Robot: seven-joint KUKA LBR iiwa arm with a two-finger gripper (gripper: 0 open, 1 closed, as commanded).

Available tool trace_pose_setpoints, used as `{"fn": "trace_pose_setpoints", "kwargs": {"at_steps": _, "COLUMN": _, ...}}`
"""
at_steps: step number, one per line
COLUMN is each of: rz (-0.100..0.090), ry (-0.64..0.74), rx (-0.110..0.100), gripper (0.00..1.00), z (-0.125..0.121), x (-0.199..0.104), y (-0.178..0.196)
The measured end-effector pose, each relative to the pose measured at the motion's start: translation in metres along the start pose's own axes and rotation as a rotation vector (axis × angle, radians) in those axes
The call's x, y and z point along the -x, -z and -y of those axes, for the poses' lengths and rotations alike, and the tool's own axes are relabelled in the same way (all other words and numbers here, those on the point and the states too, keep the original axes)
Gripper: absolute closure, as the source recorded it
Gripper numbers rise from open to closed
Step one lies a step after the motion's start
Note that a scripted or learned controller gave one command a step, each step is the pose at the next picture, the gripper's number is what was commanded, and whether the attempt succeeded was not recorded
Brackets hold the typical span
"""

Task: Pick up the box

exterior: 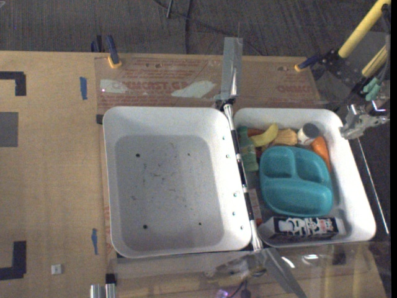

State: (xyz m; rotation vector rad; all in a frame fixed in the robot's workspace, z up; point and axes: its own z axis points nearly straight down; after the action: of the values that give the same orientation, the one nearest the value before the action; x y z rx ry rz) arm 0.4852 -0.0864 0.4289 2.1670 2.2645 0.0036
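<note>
The box is a long flat carton with a black-and-white printed face. It lies on its side along the front wall of the right bin, just in front of a teal divided plate. My gripper appears as a grey metal shape at the view's right edge, over the right bin's far right corner. It is well apart from the box and nothing shows in it.
Behind the plate lie a banana, a tan item, an orange carrot-like piece, a grey cup and green pieces. The left bin stands alongside. A metal divider and yellow-handled clamps sit behind.
</note>
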Motion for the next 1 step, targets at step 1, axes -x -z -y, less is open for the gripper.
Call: {"fn": "trace_pose_setpoints", "kwargs": {"at_steps": 1, "rz": -0.003, "ry": 0.214, "rx": -0.002, "gripper": 1.00, "z": -0.0183, "x": -0.0882, "y": 0.0064}}
